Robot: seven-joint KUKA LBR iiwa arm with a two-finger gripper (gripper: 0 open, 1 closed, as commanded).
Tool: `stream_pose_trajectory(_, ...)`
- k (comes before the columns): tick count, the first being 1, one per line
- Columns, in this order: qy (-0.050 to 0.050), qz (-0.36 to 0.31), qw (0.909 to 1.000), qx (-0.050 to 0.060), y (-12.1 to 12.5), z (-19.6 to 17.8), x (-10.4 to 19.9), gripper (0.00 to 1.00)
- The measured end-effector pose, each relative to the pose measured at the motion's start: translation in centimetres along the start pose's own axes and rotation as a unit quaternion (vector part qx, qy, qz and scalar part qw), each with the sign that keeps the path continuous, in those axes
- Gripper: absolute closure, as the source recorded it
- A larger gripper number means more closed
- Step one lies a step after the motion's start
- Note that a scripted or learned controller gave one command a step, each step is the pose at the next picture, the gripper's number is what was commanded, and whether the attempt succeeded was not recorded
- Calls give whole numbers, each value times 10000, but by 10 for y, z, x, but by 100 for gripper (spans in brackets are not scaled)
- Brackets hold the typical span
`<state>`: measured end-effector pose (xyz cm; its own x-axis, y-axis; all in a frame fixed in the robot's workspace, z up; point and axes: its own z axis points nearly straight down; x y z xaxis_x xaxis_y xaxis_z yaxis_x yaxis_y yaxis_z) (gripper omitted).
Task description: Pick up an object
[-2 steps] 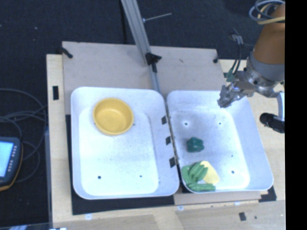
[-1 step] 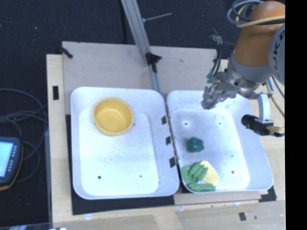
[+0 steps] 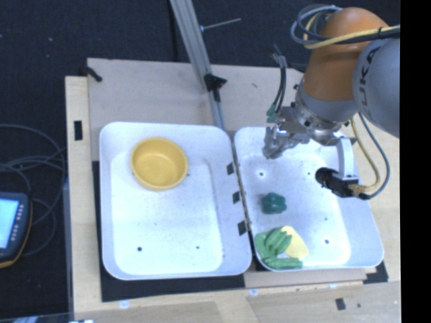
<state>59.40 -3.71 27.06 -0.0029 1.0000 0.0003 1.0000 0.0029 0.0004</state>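
The pincer [image 3: 275, 147] hangs over the far end of the right bin [image 3: 357, 244]; I cannot tell its state. A yellow bowl [image 3: 159, 163] sits in the left bin [image 3: 168, 247]. Nearer, a yellow-and-green bundle [image 3: 281, 245], then a small green object [image 3: 273, 203].

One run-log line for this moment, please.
claw: above right bin's far-left part | holding: nothing seen | dark green object: nearer camera, apart | yellow bowl: left bin

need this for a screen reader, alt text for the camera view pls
A grey robot arm's hand hovers over the right white bin, which contains a dark green object and a green-and-yellow pile. The left bin contains a yellow bowl.
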Motion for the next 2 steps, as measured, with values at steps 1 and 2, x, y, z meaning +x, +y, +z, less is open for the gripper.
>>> stream_pose_trajectory(1, 1, -2, 10000, 4, 1, 17, 51, 100)
stream_pose_trajectory(2, 0, 0, 10000, 5, 9, 27, 101, 100)
